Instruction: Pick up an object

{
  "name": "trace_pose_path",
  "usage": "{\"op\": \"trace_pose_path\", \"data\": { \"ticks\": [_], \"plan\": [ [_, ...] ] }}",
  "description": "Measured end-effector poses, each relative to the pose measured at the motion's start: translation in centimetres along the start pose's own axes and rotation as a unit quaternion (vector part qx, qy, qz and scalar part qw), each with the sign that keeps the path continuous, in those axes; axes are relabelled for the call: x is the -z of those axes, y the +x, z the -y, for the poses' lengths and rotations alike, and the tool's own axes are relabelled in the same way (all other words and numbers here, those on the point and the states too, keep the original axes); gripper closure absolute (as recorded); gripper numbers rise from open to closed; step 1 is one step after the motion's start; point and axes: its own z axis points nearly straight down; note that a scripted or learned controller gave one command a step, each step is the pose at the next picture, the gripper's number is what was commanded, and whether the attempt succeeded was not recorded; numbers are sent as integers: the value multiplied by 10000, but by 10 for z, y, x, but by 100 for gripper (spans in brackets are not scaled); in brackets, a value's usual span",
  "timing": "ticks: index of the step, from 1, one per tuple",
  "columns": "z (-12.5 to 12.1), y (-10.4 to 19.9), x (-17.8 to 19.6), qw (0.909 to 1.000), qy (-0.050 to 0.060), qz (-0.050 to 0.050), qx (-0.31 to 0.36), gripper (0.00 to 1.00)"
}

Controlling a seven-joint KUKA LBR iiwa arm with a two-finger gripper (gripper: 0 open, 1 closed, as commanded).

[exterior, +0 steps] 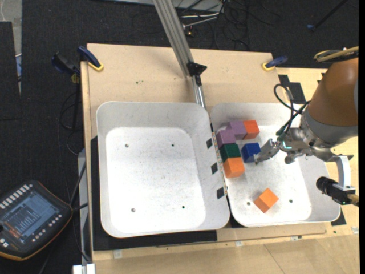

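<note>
Since the blue cube (251, 151) in the right bin (296, 210), near that bin's left wall, looks small, rigid and light, flat opposite faces suit the claw (267, 152), apparently spread just beside it, grasping nothing.

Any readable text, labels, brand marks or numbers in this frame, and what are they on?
No text reads clearly.
Pendant screen at lower left: lines of text, too small and blurred to read.
Blocks, bins and arm: no markings visible.
</note>
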Motion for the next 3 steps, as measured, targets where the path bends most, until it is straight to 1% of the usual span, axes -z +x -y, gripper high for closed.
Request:
{"op": "trace_pose_path", "data": {
  "ticks": [1, 2, 3],
  "plan": [
    [-1, 0, 2, 10000, -22, 4, -8, 0],
    [-3, -3, -61, 10000, 9, -1, -12, 0],
    [-8, -6, -88, 9999, -96, 32, -13, 0]
  ]
}}
